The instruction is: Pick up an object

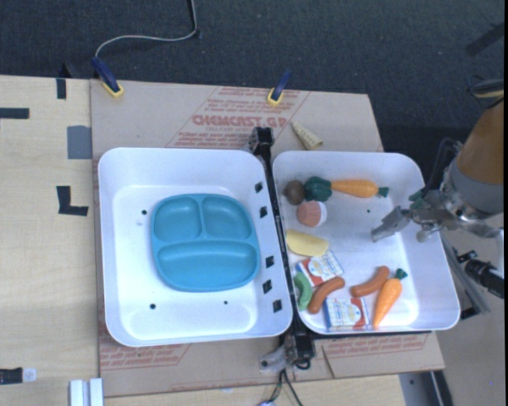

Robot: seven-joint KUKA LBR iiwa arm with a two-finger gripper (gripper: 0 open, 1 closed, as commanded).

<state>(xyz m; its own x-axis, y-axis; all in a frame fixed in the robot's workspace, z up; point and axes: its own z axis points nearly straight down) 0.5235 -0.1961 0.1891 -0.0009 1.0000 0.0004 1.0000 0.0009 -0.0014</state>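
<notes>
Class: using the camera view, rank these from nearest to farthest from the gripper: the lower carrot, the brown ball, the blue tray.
From the gripper:
1. Lower carrot, right bin, below the gripper.
2. Brown ball, right bin's left edge.
3. Blue tray, left bin.

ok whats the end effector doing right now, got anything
End effector: above the right bin, nothing visibly held; open or closed cannot be told.

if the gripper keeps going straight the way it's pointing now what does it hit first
The gripper points left and slightly down across the right bin. Roughly in that line lies the yellow banana-like piece by the divider, though its height above the floor is unclear.
</notes>
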